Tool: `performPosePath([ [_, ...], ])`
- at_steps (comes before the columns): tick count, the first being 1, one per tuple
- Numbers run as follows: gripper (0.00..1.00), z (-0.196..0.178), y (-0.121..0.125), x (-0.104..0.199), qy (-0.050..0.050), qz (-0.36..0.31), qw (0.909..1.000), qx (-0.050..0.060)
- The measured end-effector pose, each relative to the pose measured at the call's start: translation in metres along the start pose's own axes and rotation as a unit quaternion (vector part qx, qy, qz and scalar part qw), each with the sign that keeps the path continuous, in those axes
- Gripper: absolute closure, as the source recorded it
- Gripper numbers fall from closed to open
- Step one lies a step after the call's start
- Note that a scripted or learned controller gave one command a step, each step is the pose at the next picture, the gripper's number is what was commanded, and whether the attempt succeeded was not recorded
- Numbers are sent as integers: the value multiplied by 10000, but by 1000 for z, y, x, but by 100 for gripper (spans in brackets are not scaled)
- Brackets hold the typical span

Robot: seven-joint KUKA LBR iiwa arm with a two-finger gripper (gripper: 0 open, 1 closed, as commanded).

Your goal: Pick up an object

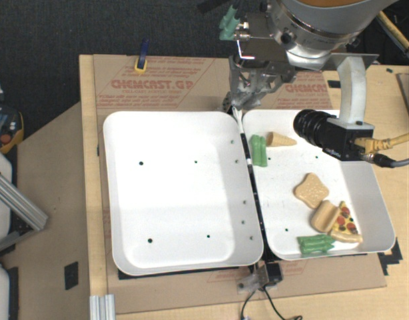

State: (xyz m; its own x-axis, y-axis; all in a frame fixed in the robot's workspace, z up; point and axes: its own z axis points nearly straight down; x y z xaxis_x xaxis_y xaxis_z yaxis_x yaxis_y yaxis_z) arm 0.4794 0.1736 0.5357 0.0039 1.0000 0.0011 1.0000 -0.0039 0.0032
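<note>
My gripper [246, 97] hangs over the back rim where the two white bins meet, with nothing visible in it. The right bin [364, 179] holds several toy foods. A green stick [258, 151] lies by its left wall, with a tan cone [281, 139] just beside it, both a little in front of the gripper. Farther forward are a tan toast piece [312, 189], a bread roll [323, 216], a pizza slice [345, 224] and a green pod [316, 245] near the front rim. The left bin [171, 192] lies to the gripper's front left.
A black cylinder [323, 133] on a white bracket [353, 92] juts over the right bin's back right. The bins sit on a cardboard sheet [184, 82] bearing a blue and yellow clip [142, 57]. A cable [258, 289] runs off the front edge.
</note>
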Motion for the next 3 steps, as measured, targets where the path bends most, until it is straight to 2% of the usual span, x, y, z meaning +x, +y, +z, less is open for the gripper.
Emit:
performPosePath([
  [1, 100, 27, -1, 29, -10, -27, 10000, 33],
  [2, 100, 57, 11, 51, -10, -24, 10000, 29],
  [3, 100, 46, 11, 51, 1, -22, 10000, 11],
])
